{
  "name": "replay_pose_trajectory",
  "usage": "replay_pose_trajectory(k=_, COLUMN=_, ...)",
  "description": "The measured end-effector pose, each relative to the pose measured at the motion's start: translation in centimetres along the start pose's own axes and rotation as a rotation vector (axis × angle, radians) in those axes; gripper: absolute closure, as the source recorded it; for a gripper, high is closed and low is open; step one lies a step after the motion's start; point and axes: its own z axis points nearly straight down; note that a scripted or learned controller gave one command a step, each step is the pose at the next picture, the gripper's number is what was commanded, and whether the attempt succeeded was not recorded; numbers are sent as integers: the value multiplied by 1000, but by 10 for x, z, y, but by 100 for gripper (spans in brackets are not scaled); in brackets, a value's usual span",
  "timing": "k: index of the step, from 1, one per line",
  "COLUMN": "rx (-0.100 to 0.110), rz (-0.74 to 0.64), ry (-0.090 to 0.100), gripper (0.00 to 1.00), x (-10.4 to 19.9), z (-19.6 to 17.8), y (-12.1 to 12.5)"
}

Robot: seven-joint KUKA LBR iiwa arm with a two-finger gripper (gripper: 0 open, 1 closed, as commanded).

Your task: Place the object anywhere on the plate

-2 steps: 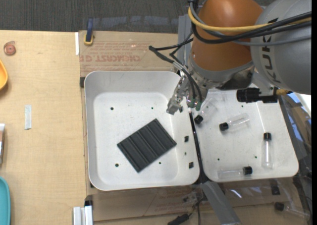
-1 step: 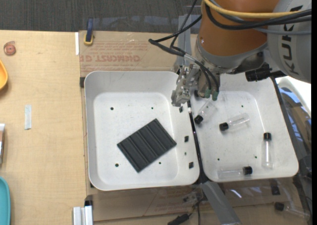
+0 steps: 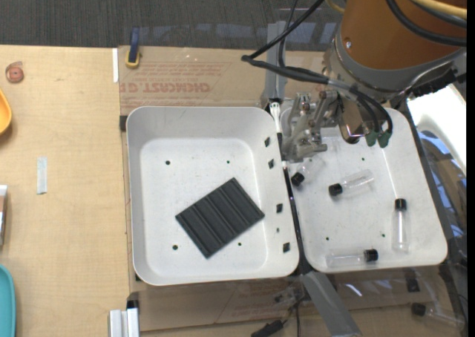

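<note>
- Behind the left bin [image 3: 141, 202], the cardboard sheet [image 3: 193, 79] bears red print that runs mirrored and upside down; it cannot be read with any certainty.
- In the left bin, the dark ribbed plate [image 3: 220, 217] lies flat and turned at a slant, towards the bin's near right part.
- Right of the left bin, the arm [image 3: 401, 24] comes down from the upper right, its orange band above the grey wrist, cables looping about it.
- The gripper [image 3: 303, 146] hangs over the right bin [image 3: 427, 202], close to the wall shared with the left bin; whether its fingers are spread or closed cannot be told, and nothing shows between them.
- Further right lie three clear vials with black caps: one [image 3: 350, 183] mid-bin, one [image 3: 353, 257] by the near rim, one [image 3: 401, 223] towards the right wall.
</note>
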Motion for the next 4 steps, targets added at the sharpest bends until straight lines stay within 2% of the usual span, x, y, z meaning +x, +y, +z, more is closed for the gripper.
replay_pose_trajectory(k=1, rx=-1, rz=-284, ry=1, gripper=100, x=-4, z=-17, y=26)
replay_pose_trajectory(k=2, rx=-3, rz=-687, ry=1, gripper=100, x=-38, z=-16, y=62)
replay_pose_trajectory(k=4, rx=-5, rz=-1332, ry=-1, gripper=100, x=-99, z=-16, y=107)
